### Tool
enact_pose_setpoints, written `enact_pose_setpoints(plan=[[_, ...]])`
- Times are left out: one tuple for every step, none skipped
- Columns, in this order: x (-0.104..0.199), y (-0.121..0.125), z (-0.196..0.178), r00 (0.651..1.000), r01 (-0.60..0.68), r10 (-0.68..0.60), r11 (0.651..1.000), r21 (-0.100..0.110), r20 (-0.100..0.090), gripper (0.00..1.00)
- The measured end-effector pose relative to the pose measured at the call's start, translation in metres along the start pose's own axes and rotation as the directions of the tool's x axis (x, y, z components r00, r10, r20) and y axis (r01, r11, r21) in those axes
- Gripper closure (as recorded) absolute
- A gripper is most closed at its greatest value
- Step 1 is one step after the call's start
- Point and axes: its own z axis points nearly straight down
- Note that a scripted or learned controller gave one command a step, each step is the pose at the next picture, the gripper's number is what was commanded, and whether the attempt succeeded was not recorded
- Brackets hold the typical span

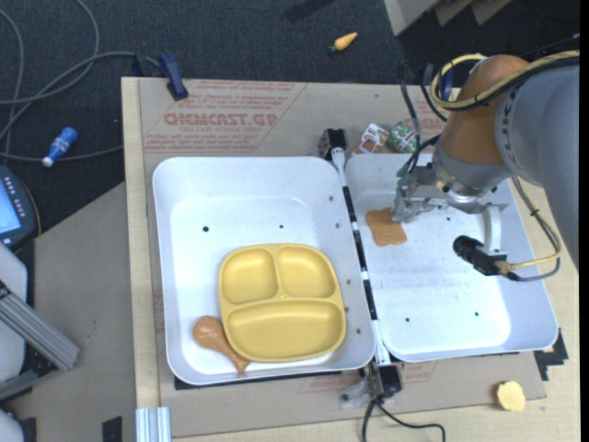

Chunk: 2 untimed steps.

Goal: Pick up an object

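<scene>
A flat brown piece (pixel 386 228), shaped like a slice of toast, lies at the left side of the right bin (pixel 460 325), close to the divider. My gripper (pixel 405 208) hangs right at its upper right edge, low over the bin floor; whether it touches the piece is unclear. The grey arm with its orange band (pixel 479 109) covers the bin's back right. In the left bin (pixel 184 201) sit a yellow divided plate (pixel 281 302) and a tan drumstick (pixel 216 336) tucked against the plate's front left.
A small green and white packet (pixel 391 136) lies at the right bin's back edge. A black part on a yellow cable (pixel 479 254) hangs over the right bin. A yellow chunk (pixel 509 395) rests on the bench at the front right.
</scene>
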Motion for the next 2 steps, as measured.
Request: enact_pose_setpoints(plan=[[-0.0238,-0.0506,-0.0035,1.0,-0.004,0.004,1.0,0.006,0.0,1.0],[-0.0219,-0.0482,-0.0033,1.0,-0.001,0.001,1.0,0.002,0.0,0.0]])
